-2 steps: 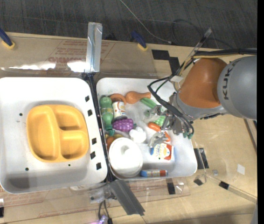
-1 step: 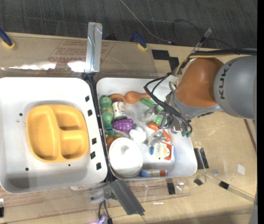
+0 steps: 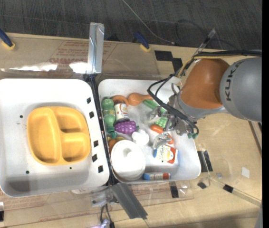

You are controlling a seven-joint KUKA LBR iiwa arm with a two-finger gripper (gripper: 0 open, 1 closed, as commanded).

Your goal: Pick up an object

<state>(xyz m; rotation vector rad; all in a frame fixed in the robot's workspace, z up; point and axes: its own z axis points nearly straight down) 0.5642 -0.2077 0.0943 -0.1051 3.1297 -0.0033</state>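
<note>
The grey arm's tool (image 3: 165, 127), its grip impossible to tell, reaches low into the right shallow white bin (image 3: 189, 167) because the small jumbled plastic toy foods (image 3: 126, 126) lie there

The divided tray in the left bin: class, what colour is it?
Yellow. The divided tray shows plainly in the camera view, lying in the left bin.

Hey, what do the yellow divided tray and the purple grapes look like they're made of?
Yellow tray: likely moulded plastic, matte to slightly satin, one uniform colour with rounded compartment edges. Purple grapes: probably toy plastic or rubber, with a faint sheen on the beads; too small to tell which.
</note>
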